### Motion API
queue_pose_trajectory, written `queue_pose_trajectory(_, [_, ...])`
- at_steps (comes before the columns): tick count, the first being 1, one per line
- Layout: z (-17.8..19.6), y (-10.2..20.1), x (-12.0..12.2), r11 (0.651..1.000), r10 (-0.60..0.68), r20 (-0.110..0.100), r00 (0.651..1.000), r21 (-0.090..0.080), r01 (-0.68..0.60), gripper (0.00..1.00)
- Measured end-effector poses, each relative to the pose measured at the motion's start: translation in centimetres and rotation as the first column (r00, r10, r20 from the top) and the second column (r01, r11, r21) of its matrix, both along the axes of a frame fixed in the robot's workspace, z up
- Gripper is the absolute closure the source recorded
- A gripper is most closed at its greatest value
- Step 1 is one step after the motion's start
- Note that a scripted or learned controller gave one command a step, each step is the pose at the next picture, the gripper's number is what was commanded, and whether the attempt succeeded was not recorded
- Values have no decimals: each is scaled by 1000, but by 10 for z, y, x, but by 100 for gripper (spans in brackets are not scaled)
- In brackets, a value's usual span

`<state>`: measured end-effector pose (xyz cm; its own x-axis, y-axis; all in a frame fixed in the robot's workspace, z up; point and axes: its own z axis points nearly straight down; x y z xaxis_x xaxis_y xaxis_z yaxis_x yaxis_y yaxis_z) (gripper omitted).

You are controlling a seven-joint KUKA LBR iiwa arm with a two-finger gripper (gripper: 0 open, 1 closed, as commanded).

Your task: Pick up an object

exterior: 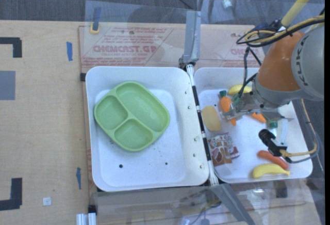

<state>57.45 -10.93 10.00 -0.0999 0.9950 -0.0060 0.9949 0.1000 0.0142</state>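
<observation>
Table (pixel 41 131): pale wood-grain top under everything, stretching far view-left of the pincer (pixel 230 111). Arm (pixel 281 71), grey w/ orange band, comes in from view-right & ends at the pincer, which hangs low over the upper-left part of the right bin (pixel 299 167). Can't tell if the pincer is released or clenched.

Left bin (pixel 103 167): shallow white plastic, rounded corners, well left of pincer. Clear sheet (pixel 126 46): lies behind the left bin, up & left of pincer. Its red print reads approx. "CHEMCAST GP"; the rest is too small to read. Green plate (pixel 131 115): smooth plastic, rounded, 3 compartments, in the left bin, well apart from pincer.

In the right bin:
- Packet (pixel 223 147): flat, red/white print, text not legible, below pincer toward view-bottom.
- Pale lump (pixel 210 118): oval, tan-yellow, matte, just left of pincer by the bin wall.
- Banana (pixel 269 171): yellow, curved, glossy, well below-right of pincer, near the bin's bottom rim.
- Carrot (pixel 272 157): orange, slim, just above that banana.
- Yellow piece (pixel 238 89): curved, partly hidden by the arm, just above pincer.
- Orange piece (pixel 225 102): closest pickable obj. Small, stubby, dark-green tip, right at pincer's upper-left side. Touching or not, can't tell.
- 2nd orange bit (pixel 259 116): just right of pincer, partly under the arm.
</observation>
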Motion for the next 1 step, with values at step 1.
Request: queue_pose_trajectory(1, [85, 43, 40, 1000, 3, -13, 1000, 4, -3, 100])
